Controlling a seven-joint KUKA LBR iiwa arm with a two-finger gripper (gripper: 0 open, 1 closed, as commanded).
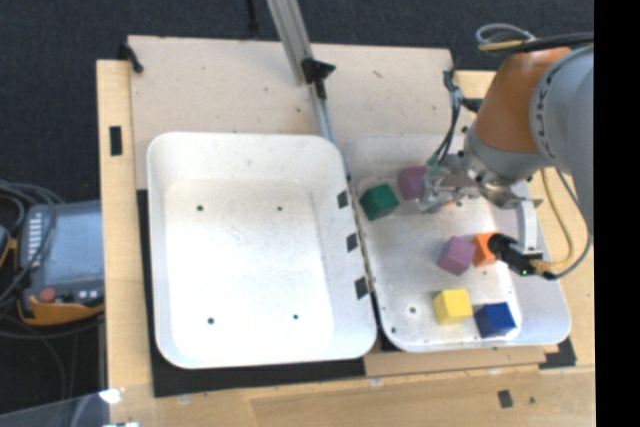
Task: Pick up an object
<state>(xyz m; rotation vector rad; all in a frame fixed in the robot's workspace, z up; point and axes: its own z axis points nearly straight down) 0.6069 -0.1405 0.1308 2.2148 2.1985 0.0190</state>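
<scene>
The right bin (400,315) holds several small blocks. A green block (379,202) lies near its left wall, with a purple block (411,181) just to its right. Lower down are another purple block (456,254), an orange block (485,248), a yellow block (452,305) and a blue block (495,319). My gripper (435,194) hangs low over the bin's upper part, right beside the upper purple block. The wrist hides its fingers.
The left bin (250,250) sits beside the right one on the wooden bench. A slanted metal rail (285,5) runs from the top of the view down to the bins' junction. A control pendant (55,260) lies off the bench at far left.
</scene>
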